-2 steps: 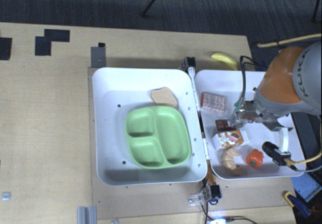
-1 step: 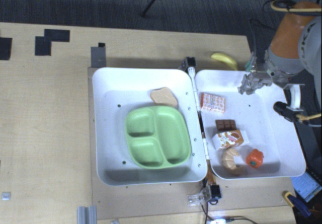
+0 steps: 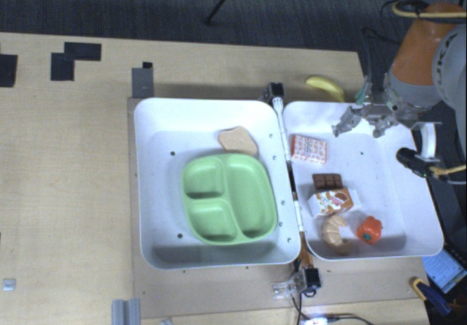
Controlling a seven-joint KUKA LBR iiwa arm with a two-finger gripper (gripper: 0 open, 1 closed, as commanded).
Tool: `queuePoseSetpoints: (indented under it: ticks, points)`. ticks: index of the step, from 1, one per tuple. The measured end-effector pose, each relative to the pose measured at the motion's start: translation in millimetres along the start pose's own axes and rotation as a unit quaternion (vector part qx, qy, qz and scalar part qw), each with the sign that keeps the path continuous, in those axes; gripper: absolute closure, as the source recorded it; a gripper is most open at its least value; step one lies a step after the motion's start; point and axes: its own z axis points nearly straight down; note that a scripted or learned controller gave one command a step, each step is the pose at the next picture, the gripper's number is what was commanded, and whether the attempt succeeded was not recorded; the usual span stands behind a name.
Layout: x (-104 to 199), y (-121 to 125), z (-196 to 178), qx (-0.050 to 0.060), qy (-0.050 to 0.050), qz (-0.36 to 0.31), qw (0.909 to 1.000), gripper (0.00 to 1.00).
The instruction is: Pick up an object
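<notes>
Hand [image 3: 363,123] hovers, seemingly open, over right bin [image 3: 408,192].

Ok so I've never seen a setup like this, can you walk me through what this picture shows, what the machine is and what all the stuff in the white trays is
This is one camera looking down at a slant on a wooden bench with two shallow white bins. The grey machine with the orange band at the right is a robot arm; its gripper is the two-finger part for picking things up. It hangs over the right bin with its fingers spread, and nothing sits between them.

The left bin holds a green divided plate and a toy bread slice just behind it. The right bin holds small toy foods: a red-and-white packet, a chocolate bar, a snack wrapper, a croissant and an orange-red fruit or vegetable. A banana lies on the bench behind the bins.
</notes>
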Motion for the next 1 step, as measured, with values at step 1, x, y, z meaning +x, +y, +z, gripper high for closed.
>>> queuePoseSetpoints:
  ticks: [1]
  points:
    - [45.9, -37.9, 59.4, -0.006, -0.001, 0.001, 1.0000, 0.00]
